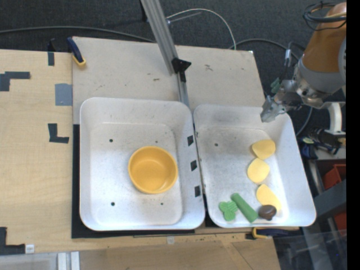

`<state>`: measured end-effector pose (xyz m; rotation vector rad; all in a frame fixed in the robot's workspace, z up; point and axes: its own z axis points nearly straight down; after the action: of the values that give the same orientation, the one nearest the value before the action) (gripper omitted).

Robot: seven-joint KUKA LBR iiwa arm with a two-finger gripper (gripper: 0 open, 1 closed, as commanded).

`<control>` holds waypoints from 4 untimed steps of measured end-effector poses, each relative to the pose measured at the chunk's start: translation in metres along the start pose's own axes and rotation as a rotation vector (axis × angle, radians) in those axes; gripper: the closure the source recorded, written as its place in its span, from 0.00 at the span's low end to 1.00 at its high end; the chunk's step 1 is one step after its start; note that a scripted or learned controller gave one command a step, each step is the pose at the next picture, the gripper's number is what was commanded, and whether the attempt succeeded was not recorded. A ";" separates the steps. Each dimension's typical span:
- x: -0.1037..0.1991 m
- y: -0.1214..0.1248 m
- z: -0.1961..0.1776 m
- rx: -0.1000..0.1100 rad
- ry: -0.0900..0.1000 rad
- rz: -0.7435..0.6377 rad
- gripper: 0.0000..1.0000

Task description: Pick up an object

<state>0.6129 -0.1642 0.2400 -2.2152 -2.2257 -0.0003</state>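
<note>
While gripper hangs at right bin far rim, open or closed cannot be told | yellow pieces lie along right side, well apart | judged light, smooth, slippery; best pinched across narrow width

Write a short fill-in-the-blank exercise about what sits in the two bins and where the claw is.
1. The yellow bowl sits in the ____ bin.
2. The green brush lies in the right bin beside a small ____ object.
3. The claw hangs over the right bin's ____ corner.
4. The right bin holds ____ pale yellow pieces.

Missing words: left; brown; far right; three
</note>
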 end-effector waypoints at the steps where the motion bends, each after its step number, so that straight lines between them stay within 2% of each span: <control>1: 0.054 -0.013 -0.008 0.000 0.001 -0.002 1.00; 4: 0.193 -0.057 0.010 0.003 0.000 -0.001 1.00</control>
<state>0.5554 0.0287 0.2305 -2.2119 -2.2256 0.0031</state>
